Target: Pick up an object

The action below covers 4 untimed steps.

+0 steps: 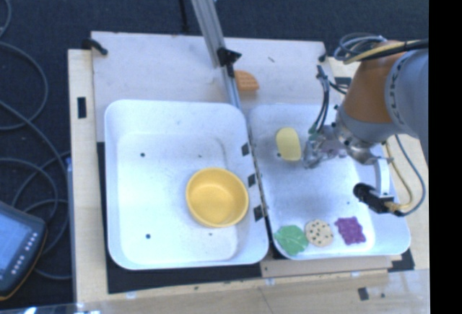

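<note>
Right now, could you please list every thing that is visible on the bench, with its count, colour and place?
bowl: one, yellow, in the left bin, toward its right side.
left bin: one, white, left half of the bench.
right bin: one, white, right half of the bench.
yellow piece: one, pale yellow, upper left of the right bin, just left of the tool.
green piece: one, green, near edge of the right bin.
cookie: one, tan with dark spots, between the green and purple pieces.
purple piece: one, purple, right of the cookie.
orange thing: one, orange, on the bench behind the bins.
metal pole: one, grey, slanting over the bench.
tool: one, grey, low over the right bin.
</note>
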{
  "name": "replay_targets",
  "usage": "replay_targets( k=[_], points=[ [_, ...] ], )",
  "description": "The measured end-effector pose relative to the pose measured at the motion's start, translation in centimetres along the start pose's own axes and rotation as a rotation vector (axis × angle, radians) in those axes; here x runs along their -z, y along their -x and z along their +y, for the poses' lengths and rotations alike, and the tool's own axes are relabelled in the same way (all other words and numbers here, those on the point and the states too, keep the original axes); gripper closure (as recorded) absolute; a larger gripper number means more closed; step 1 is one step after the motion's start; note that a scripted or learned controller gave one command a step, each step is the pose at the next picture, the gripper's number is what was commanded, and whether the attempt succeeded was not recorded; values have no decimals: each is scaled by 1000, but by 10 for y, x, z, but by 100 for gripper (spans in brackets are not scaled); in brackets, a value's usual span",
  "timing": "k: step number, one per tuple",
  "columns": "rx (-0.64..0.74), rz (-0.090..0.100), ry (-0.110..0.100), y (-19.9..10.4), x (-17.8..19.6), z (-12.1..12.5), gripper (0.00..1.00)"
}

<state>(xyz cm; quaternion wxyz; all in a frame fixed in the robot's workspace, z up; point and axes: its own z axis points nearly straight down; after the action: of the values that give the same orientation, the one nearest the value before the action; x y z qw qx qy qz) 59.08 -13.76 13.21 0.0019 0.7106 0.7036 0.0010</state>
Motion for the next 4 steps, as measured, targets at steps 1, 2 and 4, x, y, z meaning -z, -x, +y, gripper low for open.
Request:
replay_targets(
  k=[1, 2, 4],
  points=[
    [-1, -1, 4, 7, 63, -1, 100],
    [12, 0, 3, 8, 107, 2, 100],
    [15, 1, -3, -33, 128, 10, 100]
  ],
)
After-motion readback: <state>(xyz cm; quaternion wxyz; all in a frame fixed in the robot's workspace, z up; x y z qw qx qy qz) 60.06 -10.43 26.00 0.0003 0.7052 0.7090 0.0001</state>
